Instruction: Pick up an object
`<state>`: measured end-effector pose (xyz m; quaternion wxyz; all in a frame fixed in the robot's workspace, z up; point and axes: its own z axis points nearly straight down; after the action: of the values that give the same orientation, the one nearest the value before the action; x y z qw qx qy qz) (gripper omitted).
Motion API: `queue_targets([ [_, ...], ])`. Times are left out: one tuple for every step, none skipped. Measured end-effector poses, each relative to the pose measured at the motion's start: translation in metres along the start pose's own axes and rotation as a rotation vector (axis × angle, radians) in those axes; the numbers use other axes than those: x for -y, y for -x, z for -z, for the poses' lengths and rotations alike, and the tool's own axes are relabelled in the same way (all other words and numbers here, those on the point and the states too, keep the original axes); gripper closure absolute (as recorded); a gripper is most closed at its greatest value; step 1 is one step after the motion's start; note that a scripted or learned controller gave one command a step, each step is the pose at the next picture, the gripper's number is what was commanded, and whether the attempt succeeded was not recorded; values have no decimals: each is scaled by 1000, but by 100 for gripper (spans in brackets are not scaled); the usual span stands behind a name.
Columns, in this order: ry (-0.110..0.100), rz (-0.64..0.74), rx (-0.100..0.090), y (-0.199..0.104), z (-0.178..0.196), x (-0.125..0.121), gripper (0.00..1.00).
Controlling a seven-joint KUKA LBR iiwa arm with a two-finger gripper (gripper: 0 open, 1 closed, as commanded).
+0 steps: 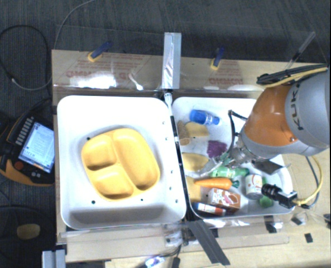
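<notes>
One fixed camera looks down at a slant over both white bins.

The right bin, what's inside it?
Right bin: a blue bottle, purple piece, carrot, small carton. The arm covers the far corner.

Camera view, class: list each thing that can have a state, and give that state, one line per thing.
Yellow tray: upright in the left bin, compartments bare.
Blue bottle: lying on its side in the right bin.
Carrot: lying flat.
Red carton: lying flat, beside the carrot.
Purple item: resting on the bin floor.
Gripper: low among the items; grasp hidden.
</notes>
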<state>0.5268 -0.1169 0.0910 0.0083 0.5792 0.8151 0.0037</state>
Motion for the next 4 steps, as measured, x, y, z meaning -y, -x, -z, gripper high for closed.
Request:
queue_targets([
  [-1, -47, -10, 31, -1, 0, 0],
  [3, -46, -11, 31, 7, -3, 100],
  [2, -46, -12, 31, 7, -2, 0],
  [1, -45, -16, 30, 14, -4, 100],
])
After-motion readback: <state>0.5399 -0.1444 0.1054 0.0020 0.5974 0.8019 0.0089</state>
